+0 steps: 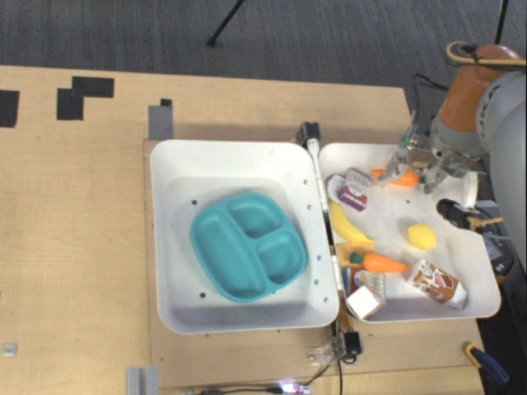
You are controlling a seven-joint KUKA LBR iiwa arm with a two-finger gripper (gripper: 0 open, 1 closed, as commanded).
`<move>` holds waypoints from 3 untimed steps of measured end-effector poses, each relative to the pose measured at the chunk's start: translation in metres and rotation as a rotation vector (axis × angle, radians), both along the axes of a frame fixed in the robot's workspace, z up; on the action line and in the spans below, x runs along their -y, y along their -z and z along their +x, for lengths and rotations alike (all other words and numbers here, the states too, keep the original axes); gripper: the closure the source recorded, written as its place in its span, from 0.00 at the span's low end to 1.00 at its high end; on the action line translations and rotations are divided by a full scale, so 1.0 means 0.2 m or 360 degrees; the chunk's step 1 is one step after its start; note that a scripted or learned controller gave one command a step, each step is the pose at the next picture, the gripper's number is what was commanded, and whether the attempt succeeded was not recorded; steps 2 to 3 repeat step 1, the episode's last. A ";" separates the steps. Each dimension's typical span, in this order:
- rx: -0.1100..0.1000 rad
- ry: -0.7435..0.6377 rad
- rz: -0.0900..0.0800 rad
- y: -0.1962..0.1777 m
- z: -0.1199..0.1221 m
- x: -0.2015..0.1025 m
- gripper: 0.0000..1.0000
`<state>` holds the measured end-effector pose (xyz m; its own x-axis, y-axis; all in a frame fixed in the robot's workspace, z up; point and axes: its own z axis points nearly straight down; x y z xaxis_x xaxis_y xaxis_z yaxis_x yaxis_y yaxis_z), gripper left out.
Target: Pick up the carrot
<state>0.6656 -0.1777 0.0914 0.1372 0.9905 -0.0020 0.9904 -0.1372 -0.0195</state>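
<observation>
Carrot (384,262) lies near the right bin's front, well apart from the gripper (409,169), whose state I cannot tell.

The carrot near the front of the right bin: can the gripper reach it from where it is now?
Probably yes. The carrot lies uncovered, with the banana and lemon beside it but nothing on top. The gripper sits at the far side of the same right bin, over another orange item.
</observation>
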 end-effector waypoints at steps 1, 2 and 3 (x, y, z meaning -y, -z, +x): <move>-0.0008 -0.0006 0.0000 -0.05 0.00 0.00 1.00; -0.0008 -0.0006 0.0000 -0.05 0.00 0.00 1.00; -0.0008 -0.0006 0.0000 -0.05 0.00 0.00 1.00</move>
